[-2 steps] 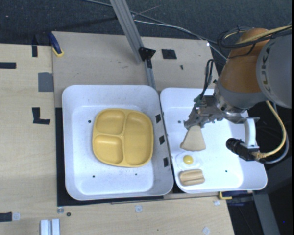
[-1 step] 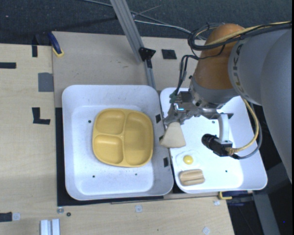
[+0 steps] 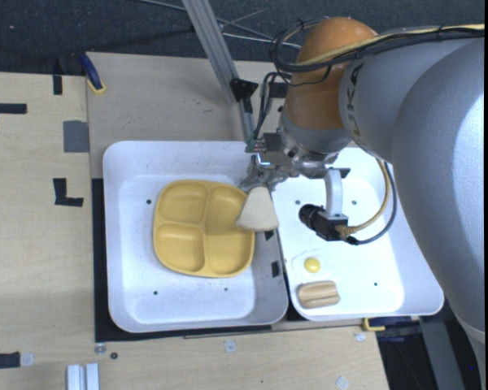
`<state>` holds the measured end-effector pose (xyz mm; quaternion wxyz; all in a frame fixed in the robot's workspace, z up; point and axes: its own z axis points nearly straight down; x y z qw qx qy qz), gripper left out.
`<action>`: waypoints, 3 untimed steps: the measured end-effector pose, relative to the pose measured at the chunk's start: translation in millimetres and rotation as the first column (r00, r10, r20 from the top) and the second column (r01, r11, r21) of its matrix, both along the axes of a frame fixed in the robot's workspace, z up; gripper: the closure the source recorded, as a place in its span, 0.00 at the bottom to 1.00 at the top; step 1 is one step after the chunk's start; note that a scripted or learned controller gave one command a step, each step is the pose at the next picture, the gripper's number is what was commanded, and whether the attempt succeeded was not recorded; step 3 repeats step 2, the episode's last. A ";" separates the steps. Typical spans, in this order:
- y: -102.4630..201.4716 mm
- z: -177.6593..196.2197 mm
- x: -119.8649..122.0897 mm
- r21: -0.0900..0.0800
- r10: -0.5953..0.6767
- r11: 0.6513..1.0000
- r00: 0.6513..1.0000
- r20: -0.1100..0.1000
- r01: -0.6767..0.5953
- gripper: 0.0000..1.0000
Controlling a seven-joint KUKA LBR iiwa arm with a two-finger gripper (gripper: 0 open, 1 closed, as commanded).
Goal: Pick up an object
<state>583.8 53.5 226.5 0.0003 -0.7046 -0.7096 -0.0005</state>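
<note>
My gripper (image 3: 261, 180) hangs over the inner wall between the two bins, below the grey and orange wrist. A cream wedge-shaped piece (image 3: 258, 211) sits right under it, its narrow top pinched between the fingers. The wedge overlaps the right rim of a yellow divided plate (image 3: 197, 227) lying in the left bin (image 3: 130, 242). In the right bin (image 3: 390, 283), near its front, lie a small yellow round piece (image 3: 311, 264) and a tan bread-like block (image 3: 317, 293).
A black fitting with a yellow cable (image 3: 324, 223) hangs from the arm over the right bin. A slanted grey metal bar (image 3: 215, 47) crosses the back of the bench. The arm's big grey body covers the right side.
</note>
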 end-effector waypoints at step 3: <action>42.4 6.1 17.4 -0.002 -0.004 1.000 1.000 -0.002 0.004 0.00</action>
